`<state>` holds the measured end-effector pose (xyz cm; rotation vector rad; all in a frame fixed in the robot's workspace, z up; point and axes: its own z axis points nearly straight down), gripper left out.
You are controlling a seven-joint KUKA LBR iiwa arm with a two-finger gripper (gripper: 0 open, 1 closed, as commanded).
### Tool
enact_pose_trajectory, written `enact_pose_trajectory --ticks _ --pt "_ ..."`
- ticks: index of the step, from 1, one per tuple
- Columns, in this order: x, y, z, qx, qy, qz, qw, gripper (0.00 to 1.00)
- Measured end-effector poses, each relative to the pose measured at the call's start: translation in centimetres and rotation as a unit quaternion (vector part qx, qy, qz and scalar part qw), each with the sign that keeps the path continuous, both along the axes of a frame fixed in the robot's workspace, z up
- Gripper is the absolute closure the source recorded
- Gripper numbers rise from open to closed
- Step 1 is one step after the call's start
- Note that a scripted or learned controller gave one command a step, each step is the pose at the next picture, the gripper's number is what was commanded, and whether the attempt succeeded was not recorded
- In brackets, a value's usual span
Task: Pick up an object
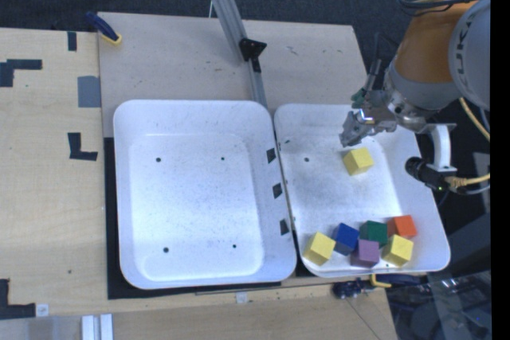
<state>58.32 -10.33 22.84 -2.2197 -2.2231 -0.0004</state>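
In the camera view, the gripper [353,133] hangs over the upper part of the right bin [319,171], just above and to the left of a lone yellow cube [358,161]. The step in hand looks like the approach to a grasp: the cube lies on the bin floor, apart from the fingers, and nothing is held between them. Whether the fingers are spread or closed I cannot tell, since they read as one dark, blurred shape from this slant.

The next move probably calls for shifting slightly toward the cube, lowering with the fingers astride it, then closing and lifting.

The yellow cube is small, blocky and slightly turned against the bin's edges, standing well apart from the others, so it should be easy to straddle. A cluster of cubes [362,241] sits along the near wall of the same bin: yellow, blue, green, purple, orange and another yellow, packed touching or nearly so. The left bin [127,123] sits beside it on the desk [48,171].
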Motion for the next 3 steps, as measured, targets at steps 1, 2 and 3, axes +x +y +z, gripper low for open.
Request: enact_pose_trajectory --ticks 1,2,3 --pt "-0.2 5.2 -0.3 0.0007 0.001 0.002 1.0000 1.00" --pt "0.5 11.4 -0.8 0.0008 0.001 0.003 1.0000 1.00" --pt "1.3 16.3 -1.4 0.0005 0.001 0.003 1.0000 1.00"
